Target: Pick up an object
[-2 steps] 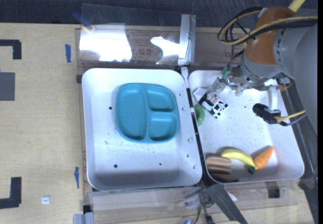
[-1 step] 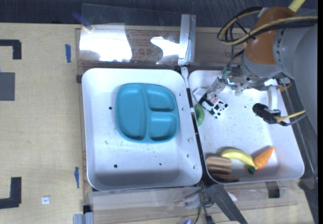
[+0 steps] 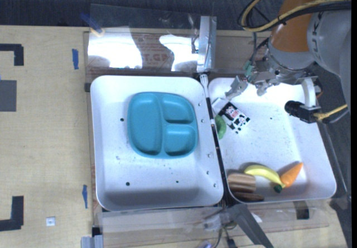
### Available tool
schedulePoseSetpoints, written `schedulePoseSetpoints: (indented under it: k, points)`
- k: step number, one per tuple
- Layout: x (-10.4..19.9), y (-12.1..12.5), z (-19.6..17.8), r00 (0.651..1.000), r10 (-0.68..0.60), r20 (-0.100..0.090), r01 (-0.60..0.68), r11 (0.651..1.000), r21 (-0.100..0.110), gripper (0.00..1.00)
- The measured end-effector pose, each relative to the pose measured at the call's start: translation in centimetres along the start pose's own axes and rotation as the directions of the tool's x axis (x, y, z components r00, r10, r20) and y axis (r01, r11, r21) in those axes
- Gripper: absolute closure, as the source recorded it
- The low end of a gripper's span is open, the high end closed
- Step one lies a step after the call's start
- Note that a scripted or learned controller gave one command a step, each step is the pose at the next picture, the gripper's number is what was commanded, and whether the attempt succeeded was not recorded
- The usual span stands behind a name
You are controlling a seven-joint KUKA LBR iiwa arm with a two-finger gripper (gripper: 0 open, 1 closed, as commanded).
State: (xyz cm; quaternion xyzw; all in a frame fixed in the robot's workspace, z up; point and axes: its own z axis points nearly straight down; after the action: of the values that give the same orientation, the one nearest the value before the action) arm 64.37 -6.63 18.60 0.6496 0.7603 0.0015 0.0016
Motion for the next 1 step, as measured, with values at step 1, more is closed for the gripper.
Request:
schedulePoseSetpoints:
  k: [1]
  points:
    - [-0.49,0.07,0.39,0.986,0.169,0.001,-0.169,0.986,0.007,0.00]
